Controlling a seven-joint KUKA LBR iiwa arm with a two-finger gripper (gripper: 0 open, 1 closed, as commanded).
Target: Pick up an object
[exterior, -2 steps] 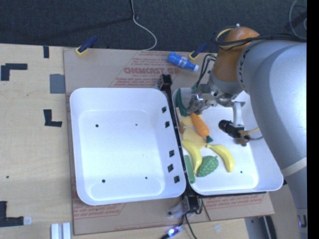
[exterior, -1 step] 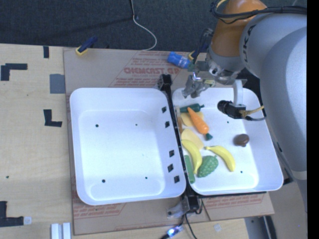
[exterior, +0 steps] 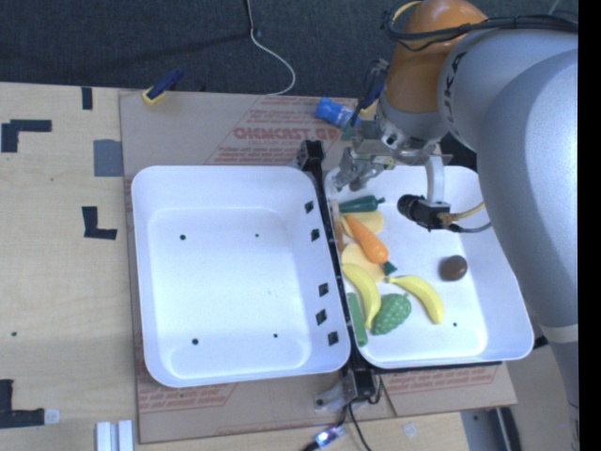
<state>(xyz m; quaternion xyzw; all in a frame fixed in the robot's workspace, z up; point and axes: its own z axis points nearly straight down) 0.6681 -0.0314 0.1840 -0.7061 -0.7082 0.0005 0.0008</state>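
Note:
The right bin point(exterior: 470, 341) holds toy food along its left side: an orange carrot point(exterior: 367, 240), a yellow banana point(exterior: 362, 289), a second banana point(exterior: 421, 295), a green bumpy piece point(exterior: 392, 314), a long green vegetable point(exterior: 359, 318), a dark green piece point(exterior: 361, 203) and a brown round piece point(exterior: 454, 268). My gripper point(exterior: 355, 178) hangs over the bin's top left corner, just above the dark green piece. Nothing shows between its fingers.
The left bin point(exterior: 230, 280) stands beside the right one, with black clips point(exterior: 323, 289) along the shared wall. A black cable fitting point(exterior: 421, 210) hangs from the wrist over the right bin. A blue object point(exterior: 333, 113) lies behind the bins.

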